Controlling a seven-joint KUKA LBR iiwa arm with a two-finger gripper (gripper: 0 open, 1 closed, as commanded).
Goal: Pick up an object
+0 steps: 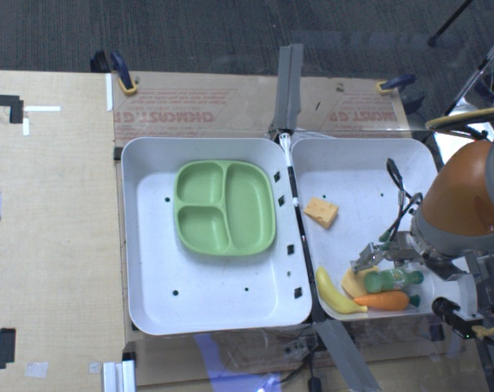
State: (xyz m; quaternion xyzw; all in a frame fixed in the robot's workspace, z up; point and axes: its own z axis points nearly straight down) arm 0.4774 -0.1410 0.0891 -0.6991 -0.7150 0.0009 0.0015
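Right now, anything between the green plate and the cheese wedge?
In the camera view, just the divider where the two bin walls meet. The green plate sits in the left bin, the cheese wedge in the right; otherwise bare white floor.

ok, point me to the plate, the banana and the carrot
plate (225, 208), camera view, on the divider between its compartments
banana (332, 294), camera view, middle of its curved body
carrot (385, 301), camera view, middle of its orange length

Plate (225, 207) in left bin (140, 243)
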